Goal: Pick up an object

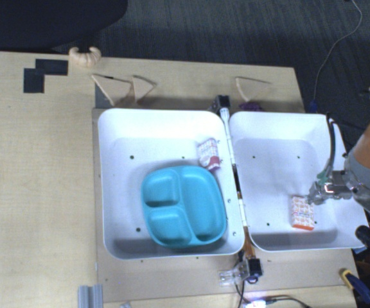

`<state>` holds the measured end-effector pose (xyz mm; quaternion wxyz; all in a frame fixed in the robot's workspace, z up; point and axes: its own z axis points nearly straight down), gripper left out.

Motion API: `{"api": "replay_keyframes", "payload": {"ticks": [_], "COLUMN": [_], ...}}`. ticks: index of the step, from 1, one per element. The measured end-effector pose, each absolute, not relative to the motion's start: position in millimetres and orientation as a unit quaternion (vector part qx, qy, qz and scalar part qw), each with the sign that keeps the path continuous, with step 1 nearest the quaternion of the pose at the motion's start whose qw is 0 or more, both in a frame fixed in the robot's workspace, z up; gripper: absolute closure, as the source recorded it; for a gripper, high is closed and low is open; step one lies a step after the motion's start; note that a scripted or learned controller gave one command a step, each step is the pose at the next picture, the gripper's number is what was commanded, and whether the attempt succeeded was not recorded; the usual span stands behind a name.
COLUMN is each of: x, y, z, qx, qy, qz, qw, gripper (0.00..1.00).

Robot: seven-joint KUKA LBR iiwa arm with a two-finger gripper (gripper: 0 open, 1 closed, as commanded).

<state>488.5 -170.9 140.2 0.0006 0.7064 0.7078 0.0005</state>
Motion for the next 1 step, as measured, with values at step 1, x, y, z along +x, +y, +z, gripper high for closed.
{"api": "replay_keyframes", "payload": {"ticks": [1], "x": [550.4], "y": [-147.2], "z": [88.8], "qx": [0.705], "qy": [0.709], "qz": [0.0027], "qw": [0.003], "gripper": [1.00]}}
